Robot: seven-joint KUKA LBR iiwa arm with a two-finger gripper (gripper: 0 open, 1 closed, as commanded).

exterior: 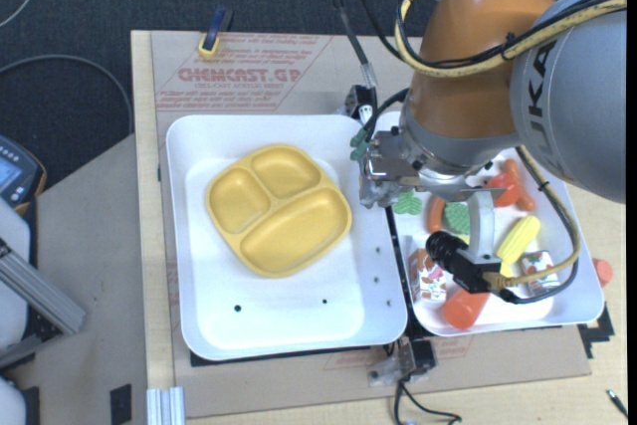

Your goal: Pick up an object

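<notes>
My gripper [382, 184] hangs under the big orange-banded wrist, over the left edge of the right bin [572, 314], near the divider between the bins. Close by in that bin lie a green toy piece [406, 205], a small orange carrot piece [436, 211] and a green leafy piece [459, 216]. Further right are a yellow corn cob [520, 242] and an orange-red piece [512, 186]. Toward the front are a small printed carton [430, 280] and a red-orange piece [463, 312]. The arm hides much of this bin.
The left bin [199, 314] holds a yellow divided plate [279, 209], set toward its back. A second small carton [538, 268] sits at the right bin's front right. Cardboard [239, 75] lies behind the bins, with a small blue-and-yellow clip [212, 35] at its far edge.
</notes>
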